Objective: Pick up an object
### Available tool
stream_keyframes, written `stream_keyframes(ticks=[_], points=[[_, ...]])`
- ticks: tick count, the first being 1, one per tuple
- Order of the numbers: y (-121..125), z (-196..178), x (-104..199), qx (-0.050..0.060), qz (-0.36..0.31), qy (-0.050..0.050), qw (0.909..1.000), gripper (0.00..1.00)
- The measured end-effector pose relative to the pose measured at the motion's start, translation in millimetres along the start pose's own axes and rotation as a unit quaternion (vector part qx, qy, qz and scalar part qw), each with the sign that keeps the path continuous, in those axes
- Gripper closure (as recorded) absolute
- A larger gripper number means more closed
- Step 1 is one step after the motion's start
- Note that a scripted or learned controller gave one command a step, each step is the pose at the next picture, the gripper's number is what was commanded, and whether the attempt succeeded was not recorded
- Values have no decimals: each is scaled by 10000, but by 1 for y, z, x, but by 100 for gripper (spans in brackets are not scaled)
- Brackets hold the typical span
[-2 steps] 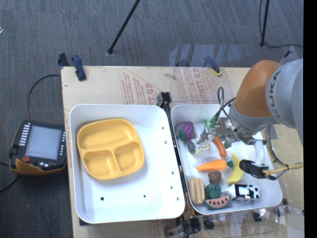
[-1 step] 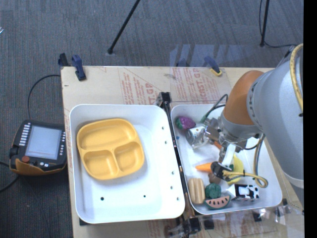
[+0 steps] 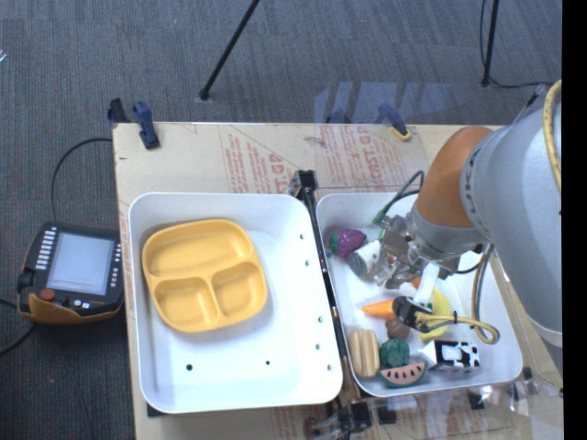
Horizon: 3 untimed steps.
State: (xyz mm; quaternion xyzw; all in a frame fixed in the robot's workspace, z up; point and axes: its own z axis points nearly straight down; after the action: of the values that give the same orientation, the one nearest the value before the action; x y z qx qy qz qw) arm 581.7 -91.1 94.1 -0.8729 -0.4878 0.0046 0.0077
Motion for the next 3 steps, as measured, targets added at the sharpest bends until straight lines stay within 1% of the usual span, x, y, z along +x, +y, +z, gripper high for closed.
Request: stream_keyframes(ticks=[1,2,3], points=[[-1,0,-1,22,-2,-14,10000,0],[-1,-8,-2,54,5,-4,10000,100],[-1,-8,-2,55,4,-6,10000,0]])
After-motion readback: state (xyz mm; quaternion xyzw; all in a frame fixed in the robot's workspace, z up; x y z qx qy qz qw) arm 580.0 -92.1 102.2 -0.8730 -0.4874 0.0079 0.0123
